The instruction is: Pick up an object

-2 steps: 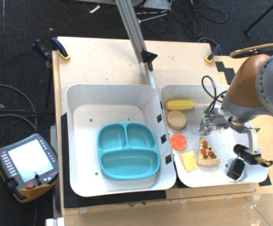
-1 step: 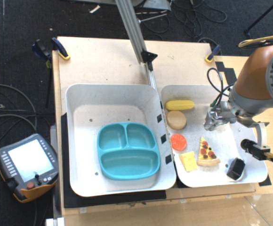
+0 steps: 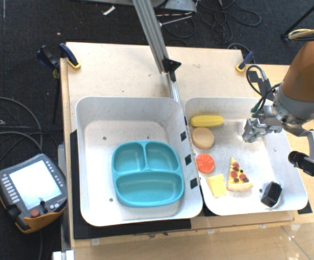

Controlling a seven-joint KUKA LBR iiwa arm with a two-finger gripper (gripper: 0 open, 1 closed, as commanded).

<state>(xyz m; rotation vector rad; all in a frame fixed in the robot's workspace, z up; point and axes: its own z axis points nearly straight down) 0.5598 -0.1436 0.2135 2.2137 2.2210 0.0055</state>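
Camera view: The gripper (image 3: 251,132) is positioned over the right bin (image 3: 287,161), near its upper right area, above bare bin floor. Finger state cannot be determined at this resolution; no object is visible between them.

Objects in the right bin, all left of or below the gripper:
- Yellow corn cob (image 3: 206,121): lies horizontally at the upper left, well left of the gripper.
- Tan bread roll (image 3: 203,138): just below the corn cob.
- Tomato slice (image 3: 205,163): below the roll.
- Cheese wedge (image 3: 217,186): beside the pizza slice (image 3: 237,175), which lies below the gripper.
- Black object (image 3: 271,194): near the lower right corner.

The left bin (image 3: 92,145) holds a teal divided tray (image 3: 146,173).
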